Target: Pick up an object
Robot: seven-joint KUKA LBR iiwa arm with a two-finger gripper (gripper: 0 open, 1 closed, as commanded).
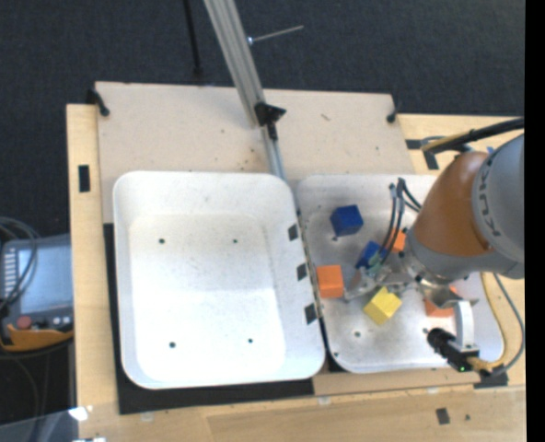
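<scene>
A yellow block (382,306), tilted, is seen on the floor of the right bin (365,348), just beside the arm's wrist. An orange block (330,281) lies to its left, a blue block (346,220) farther up. A second blue piece (370,255) is partly covered by cables. The gripper (403,277) is largely hidden beneath the arm (457,215). Whether anything is held cannot be told. The left bin (125,201) adjoins.

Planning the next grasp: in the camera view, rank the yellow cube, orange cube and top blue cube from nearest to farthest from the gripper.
Gripper, in the right bin:
1. Yellow cube, just below it.
2. Orange cube, to its left by the bin wall.
3. Top blue cube, up and left; nearly as close as the orange, so 2 and 3 are hard to call.
</scene>
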